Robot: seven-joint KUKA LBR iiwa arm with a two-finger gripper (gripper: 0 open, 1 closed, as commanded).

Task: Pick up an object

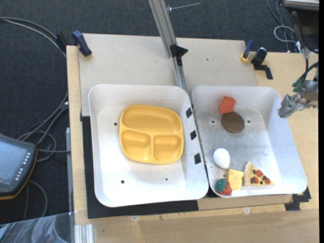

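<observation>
The right bin (283, 151) holds an orange-red block (227, 105) and a brown round disc (233, 122) near its back. A white egg (221, 158) lies lower down. At the front edge sit a yellow cheese wedge (235, 178), a red and green toy (223, 187) and a pizza slice (256, 175). My gripper (288, 106) hangs at the right bin's far right rim, well right of the disc and apart from every object. Nothing shows between its tips.
The left bin (101, 135) carries a yellow divided plate (151, 134). A metal pole (163, 16) rises from the back between the bins. Clamps sit at the board's back corners, and cables and a pendant lie to the left.
</observation>
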